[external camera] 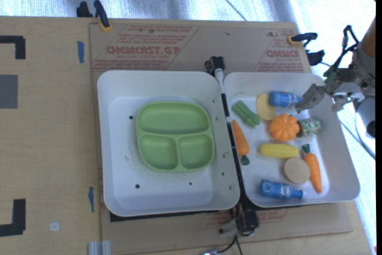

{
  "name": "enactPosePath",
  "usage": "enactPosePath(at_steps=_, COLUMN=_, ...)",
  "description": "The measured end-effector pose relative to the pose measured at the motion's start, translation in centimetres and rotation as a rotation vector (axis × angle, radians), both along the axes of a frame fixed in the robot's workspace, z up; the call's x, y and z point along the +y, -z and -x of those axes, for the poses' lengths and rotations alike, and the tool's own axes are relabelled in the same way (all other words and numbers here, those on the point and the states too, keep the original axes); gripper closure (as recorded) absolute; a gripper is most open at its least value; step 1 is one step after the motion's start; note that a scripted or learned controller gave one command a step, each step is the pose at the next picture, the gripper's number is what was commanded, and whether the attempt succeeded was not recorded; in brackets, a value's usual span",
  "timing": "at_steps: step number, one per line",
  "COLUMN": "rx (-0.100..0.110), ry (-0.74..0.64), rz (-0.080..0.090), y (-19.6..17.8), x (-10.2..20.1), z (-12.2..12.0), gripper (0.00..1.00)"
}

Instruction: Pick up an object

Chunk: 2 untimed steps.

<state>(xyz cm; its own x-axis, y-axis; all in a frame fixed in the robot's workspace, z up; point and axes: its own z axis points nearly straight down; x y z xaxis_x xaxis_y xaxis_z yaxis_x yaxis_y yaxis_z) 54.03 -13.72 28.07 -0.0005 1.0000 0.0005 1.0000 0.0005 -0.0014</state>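
The right bin (343, 155) holds several toy foods: a blue bottle (283, 98), a yellow piece (264, 107), a green bean pod (245, 112), an orange pumpkin (283, 127), a small green-and-white can (309, 126), a corn cob (279, 150), a beige round piece (296, 170), a carrot (313, 170) and a second blue bottle (280, 190). Another carrot (240, 137) lies along the bin's left wall. My gripper (324, 100) hangs over the bin's upper right part, just right of the upper blue bottle and above the can. It is open with nothing between its fingers.
The left bin (113, 146) carries a green divided plate (175, 134). Black clamps (213, 64) join the bins at the back. Cardboard and a wooden bench (42, 140) surround them.
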Motion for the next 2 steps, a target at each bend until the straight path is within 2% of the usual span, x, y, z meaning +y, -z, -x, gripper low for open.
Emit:
enactPosePath(at_steps=1, rx=0.000, ry=0.001, rz=0.000, y=13.4, x=-1.4, z=4.9, gripper=0.00)
enactPosePath(at_steps=2, rx=-0.005, ry=0.000, rz=0.000, y=19.4, x=-4.1, z=6.0, gripper=0.00)
